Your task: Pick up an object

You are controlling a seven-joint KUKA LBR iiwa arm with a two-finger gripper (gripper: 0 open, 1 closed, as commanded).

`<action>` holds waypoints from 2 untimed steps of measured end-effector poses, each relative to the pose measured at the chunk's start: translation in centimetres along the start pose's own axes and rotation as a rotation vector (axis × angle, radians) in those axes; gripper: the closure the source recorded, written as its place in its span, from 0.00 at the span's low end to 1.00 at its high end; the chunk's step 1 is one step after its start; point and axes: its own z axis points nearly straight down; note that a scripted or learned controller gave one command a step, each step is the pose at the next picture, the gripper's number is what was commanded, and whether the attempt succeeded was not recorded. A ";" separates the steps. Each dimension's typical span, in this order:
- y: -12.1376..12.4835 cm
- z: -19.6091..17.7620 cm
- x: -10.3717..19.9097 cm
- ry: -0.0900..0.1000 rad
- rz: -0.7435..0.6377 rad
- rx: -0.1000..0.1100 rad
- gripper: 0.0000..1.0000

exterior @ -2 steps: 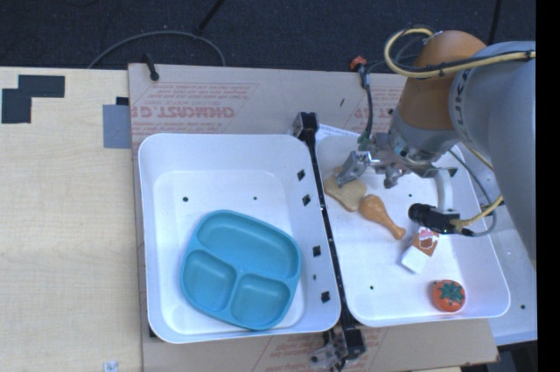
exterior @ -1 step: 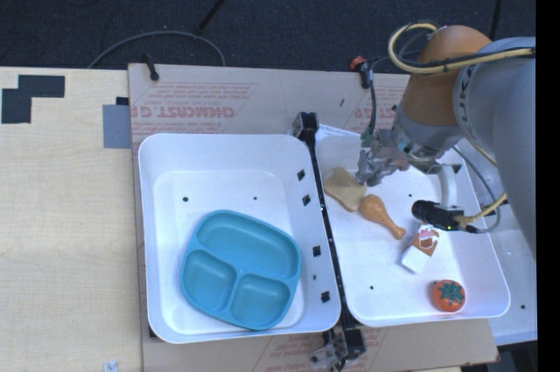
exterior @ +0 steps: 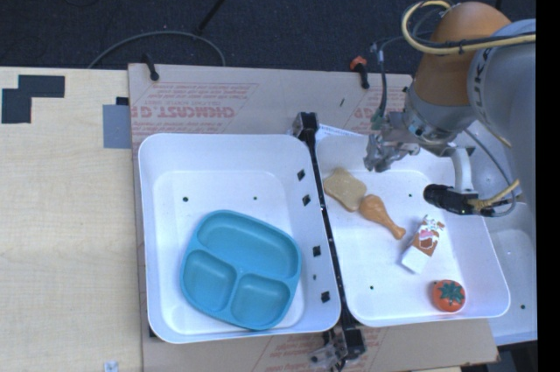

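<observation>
Hard to tell how the jaws point(exterior: 382, 158) stand, poised above the far edge of the right bin point(exterior: 490, 261). Just below and left: drumstick point(exterior: 382, 214) touching bread slice point(exterior: 345, 187). Farther off: small carton point(exterior: 422, 245), tomato point(exterior: 447, 295).

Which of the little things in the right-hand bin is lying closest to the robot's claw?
The tan bread-like piece, just below-left of the gripper. The drumstick, small carton and orange-red fruit lie farther off.

Red upside-down print on cardboard sheet point(exterior: 201, 103) under bins, approx. "CHEMCEZT. G E"; rest illegible.
</observation>
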 end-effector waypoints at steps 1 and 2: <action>0.1 -3.5 -0.2 0.000 0.001 0.001 1.00; -0.9 -2.8 5.3 0.003 -0.004 0.007 1.00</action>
